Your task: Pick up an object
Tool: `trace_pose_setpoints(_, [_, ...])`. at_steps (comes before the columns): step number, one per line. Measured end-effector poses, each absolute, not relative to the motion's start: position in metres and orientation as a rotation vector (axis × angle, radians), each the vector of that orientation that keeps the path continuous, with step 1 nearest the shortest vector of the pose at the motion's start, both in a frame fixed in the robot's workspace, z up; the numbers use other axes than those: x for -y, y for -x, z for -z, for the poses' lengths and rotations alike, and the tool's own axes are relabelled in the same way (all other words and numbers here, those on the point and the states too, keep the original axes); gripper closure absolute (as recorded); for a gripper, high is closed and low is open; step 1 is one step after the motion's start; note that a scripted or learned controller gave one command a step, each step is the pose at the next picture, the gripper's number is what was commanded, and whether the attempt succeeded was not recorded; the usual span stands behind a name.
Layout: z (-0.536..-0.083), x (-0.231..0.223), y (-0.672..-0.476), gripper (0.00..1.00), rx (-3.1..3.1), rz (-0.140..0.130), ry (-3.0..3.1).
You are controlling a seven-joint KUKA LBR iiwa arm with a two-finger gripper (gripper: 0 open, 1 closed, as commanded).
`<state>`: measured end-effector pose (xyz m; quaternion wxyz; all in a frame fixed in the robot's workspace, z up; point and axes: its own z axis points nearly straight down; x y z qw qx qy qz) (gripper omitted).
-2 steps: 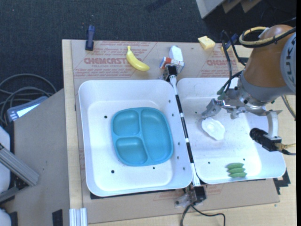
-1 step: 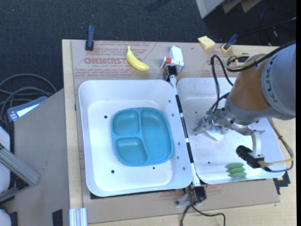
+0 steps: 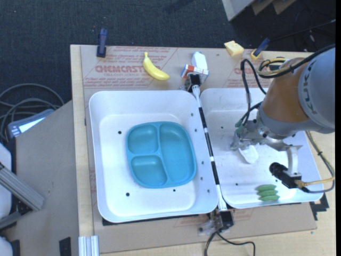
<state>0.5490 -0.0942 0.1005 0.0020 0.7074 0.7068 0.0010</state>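
**Op:** Arm (image 3: 298, 95) is in from the right, low over the right bin (image 3: 224, 103). Left bin (image 3: 106, 143) carries a blue divided plate (image 3: 160, 154), roughly central.

**Eng:** Gripper?

**Op:** Gripper (image 3: 246, 142) sits mid right bin, just above a small white object (image 3: 249, 154), touching or nearly so. I can't tell how the jaws stand, the wrist covers them.

**Eng:** Other candidates in that bin?

**Op:** Green pod-shaped piece (image 3: 267, 192) near the front wall, well apart from the gripper.

**Eng:** Outside the bins?

**Op:** On the board behind them: yellow banana (image 3: 154, 68), small yellow block (image 3: 233, 48), blue clip (image 3: 102, 42).
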Motion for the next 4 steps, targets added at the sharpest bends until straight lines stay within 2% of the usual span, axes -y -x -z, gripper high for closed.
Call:
trace_pose_setpoints(1, [-0.100,0.094,-0.548,0.00,-2.220,-0.001,-2.222])
trace_pose_setpoints(2, [-0.085,0.104,-0.628,0.00,-2.222,-0.001,-2.220])
trace_pose_setpoints(3, [-0.084,0.094,-0.592,0.00,-2.222,0.001,-2.223])
trace_pose_setpoints(4, [-0.085,0.104,-0.639,0.00,-2.222,0.000,-2.219])
